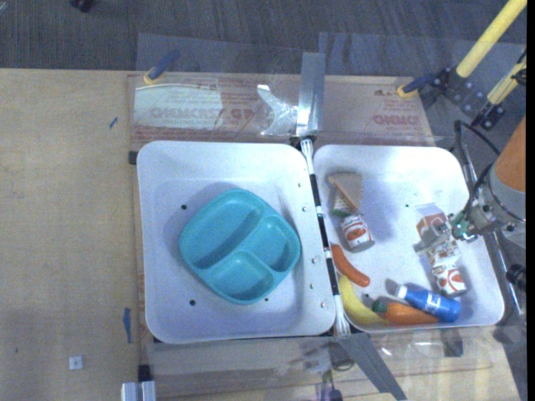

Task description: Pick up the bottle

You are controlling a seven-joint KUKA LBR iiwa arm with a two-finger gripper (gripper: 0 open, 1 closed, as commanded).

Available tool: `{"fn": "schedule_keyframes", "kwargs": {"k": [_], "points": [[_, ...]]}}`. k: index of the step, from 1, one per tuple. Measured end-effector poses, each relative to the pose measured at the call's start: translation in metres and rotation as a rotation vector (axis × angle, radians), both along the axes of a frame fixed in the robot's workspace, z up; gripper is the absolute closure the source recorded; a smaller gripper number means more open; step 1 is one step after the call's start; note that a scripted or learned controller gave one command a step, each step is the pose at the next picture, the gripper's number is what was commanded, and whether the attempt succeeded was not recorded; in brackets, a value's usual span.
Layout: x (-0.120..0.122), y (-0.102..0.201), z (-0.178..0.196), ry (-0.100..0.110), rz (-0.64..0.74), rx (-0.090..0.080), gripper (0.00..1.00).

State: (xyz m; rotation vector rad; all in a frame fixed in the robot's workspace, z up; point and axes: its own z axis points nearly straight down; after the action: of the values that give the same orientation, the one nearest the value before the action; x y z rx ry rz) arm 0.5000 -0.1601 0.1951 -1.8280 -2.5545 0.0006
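Where the right bin [393, 159] slopes down to its near wall, the camera view shows the bottle [428, 300]: blue body, white cap end pointing left, lying on its side and tilted slightly across the near-right corner. Condition: looks like a small plastic squeeze bottle, so probably light, fairly stiff along its length but with some give in the wall, smooth and rounded, hence liable to roll or slip out from a pinch. Neighbours: an orange carrot [407, 312] lies touching it along the near side, a yellow banana [354, 302] sits just left of that against the bin's near-left corner, and a small white carton with red print [449, 277] stands just beyond the bottle. Further items in the same bin: a red sausage [350, 265], a small can [356, 231], a brown wedge [347, 191], a second carton [432, 226]. Left bin [167, 174]: one teal divided plate [240, 246], well apart from the task. Gripper [462, 226]: seen at the right bin's far-right side, close by the second carton and apart from the bottle; whether it is apart or together cannot be told at this size. Handling note, as a judgement: take the bottle across the middle of its blue body, squeezing across the narrow width, square to its long axis; the carrot pressed alongside leaves little room on the near side, so it may be nudged or caught in the same grasp.
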Motion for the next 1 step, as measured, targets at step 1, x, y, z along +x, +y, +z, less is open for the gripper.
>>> {"fn": "schedule_keyframes", "kwargs": {"k": [1], "points": [[0.0025,0.0208,-0.1003,0.001,0.009,0.000,1.00]]}}
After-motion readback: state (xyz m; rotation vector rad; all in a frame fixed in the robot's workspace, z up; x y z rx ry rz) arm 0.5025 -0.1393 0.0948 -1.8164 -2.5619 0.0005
